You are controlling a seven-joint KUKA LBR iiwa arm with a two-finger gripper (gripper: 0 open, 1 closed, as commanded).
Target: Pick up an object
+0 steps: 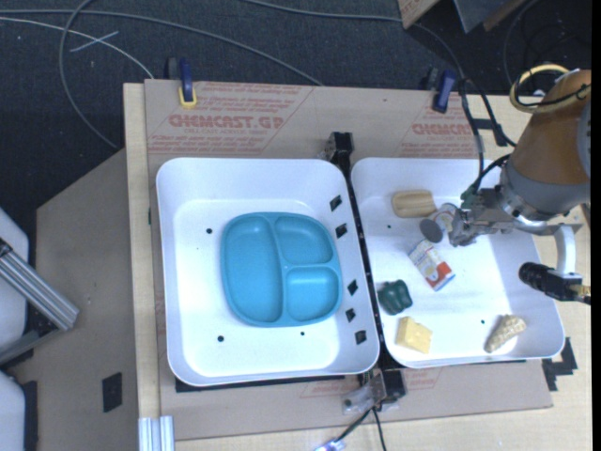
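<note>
The right bin (470, 346) holds several small objects: a tan cylinder (412, 203) at the back, a red and white packet (433, 265) in the middle, a dark green piece (394, 296), a yellow block (414, 334) near the front, and a beige lumpy piece (506, 333) at the front right. My gripper (449, 226) reaches in from the right and hovers low between the tan cylinder and the packet, just above the packet's upper end. A small grey round part (430, 228) sits at its tip.
The left bin (188, 280) holds a blue divided plate (281, 268). Black clips (349, 252) run down the seam between the bins. The arm's grey body with orange band (554, 158) overhangs the right bin's far right side. Cables trail on the dark floor behind the bench.
</note>
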